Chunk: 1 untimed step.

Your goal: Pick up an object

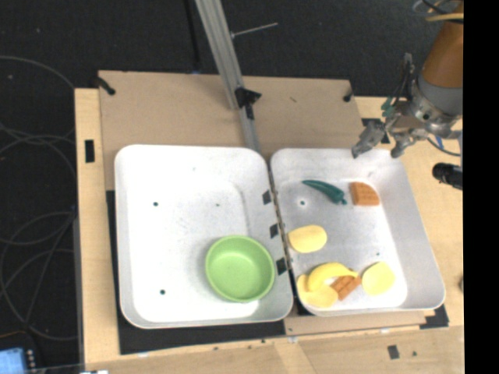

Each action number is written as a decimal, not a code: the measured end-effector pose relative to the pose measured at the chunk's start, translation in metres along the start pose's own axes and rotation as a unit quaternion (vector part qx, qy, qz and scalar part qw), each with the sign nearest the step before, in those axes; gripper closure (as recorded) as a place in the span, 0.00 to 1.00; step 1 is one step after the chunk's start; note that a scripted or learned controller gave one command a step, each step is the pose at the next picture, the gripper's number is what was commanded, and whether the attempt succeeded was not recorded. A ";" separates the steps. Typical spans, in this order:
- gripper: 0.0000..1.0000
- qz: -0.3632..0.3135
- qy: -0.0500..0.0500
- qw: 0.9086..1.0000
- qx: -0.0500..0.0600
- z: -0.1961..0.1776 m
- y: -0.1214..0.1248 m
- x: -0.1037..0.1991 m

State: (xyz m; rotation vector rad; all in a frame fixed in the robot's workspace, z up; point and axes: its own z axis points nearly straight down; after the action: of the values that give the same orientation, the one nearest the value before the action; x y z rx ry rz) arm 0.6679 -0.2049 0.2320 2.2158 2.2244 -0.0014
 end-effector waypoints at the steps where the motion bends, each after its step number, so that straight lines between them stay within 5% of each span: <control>1: 0.00 0.000 -0.001 1.000 0.000 0.000 0.000 -0.001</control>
State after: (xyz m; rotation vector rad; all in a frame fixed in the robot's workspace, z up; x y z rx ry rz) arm 0.6677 -0.2057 0.2321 2.2147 2.2244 -0.0047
